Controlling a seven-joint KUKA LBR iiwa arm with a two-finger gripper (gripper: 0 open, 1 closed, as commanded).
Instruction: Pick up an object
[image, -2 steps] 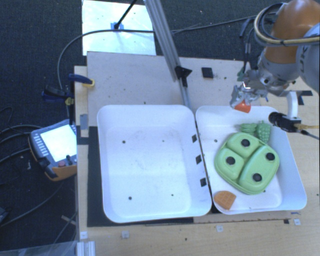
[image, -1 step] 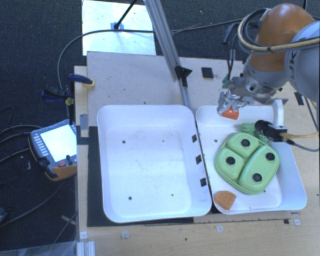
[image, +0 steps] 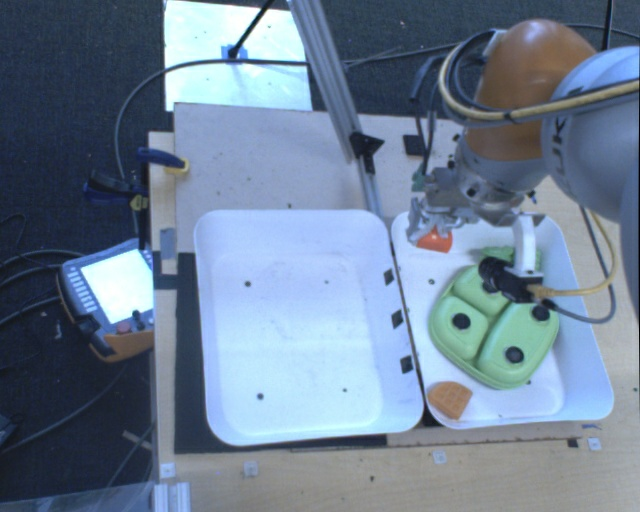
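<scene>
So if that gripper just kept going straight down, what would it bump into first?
Probably the small orange-red block lying under the gripper at the far end of the right white bin; depth is hard to judge from above.

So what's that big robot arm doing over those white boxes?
It's trying to pick something up. The arm reaches in over the right bin, and its claw is down at the back corner, right by a small orange thing. I can't tell if it has grabbed it. A green tray toy and an orange waffle-like piece lie in that same bin. The left bin isn't being touched.
</scene>
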